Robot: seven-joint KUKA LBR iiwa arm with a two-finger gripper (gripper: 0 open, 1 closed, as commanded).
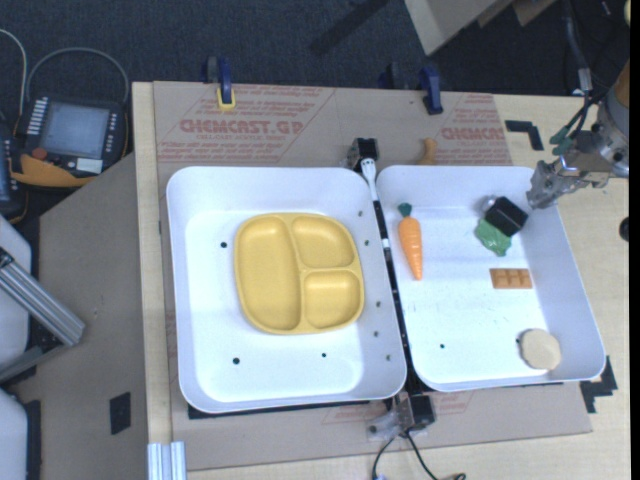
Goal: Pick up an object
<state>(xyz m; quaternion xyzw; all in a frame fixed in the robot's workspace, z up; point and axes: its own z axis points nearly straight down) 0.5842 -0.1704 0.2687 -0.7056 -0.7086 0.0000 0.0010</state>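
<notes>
Looks like the approach step: the gripper (545, 190) hovers just right of the black block (505, 214) and green piece (492, 235), holding nothing, though I honestly can't tell how wide it's spread, so next it needs lining up over them.

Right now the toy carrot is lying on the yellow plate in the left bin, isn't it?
Not quite. The toy carrot is lying in the right bin, on its white floor near the left wall. The yellow plate does sit in the left bin. The camera view shows this.
</notes>
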